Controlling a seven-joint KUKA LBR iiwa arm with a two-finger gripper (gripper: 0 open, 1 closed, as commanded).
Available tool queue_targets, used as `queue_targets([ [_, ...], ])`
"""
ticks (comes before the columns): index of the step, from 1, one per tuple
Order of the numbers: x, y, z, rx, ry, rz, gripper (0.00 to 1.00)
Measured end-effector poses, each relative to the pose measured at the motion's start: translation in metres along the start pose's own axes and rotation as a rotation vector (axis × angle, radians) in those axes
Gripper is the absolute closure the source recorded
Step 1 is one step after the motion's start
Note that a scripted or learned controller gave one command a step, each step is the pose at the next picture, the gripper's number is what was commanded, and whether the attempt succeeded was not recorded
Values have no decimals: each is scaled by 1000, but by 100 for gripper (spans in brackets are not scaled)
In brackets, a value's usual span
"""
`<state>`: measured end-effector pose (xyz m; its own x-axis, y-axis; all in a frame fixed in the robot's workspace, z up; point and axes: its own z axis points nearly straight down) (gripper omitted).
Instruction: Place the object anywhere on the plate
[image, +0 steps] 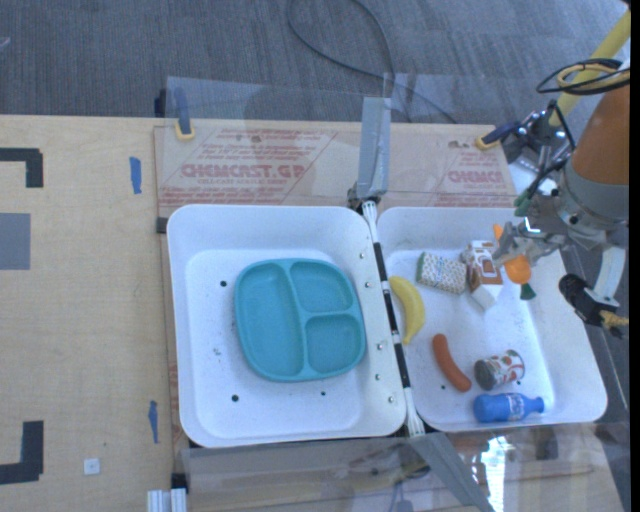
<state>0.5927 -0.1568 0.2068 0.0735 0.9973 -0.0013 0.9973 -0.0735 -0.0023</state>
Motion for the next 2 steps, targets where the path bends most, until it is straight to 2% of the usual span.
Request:
queue_targets([
  [1, 52, 10, 88, 0, 1, -276, 100],
  [2, 126, -17, 22, -3, 0, -440, 100],
])
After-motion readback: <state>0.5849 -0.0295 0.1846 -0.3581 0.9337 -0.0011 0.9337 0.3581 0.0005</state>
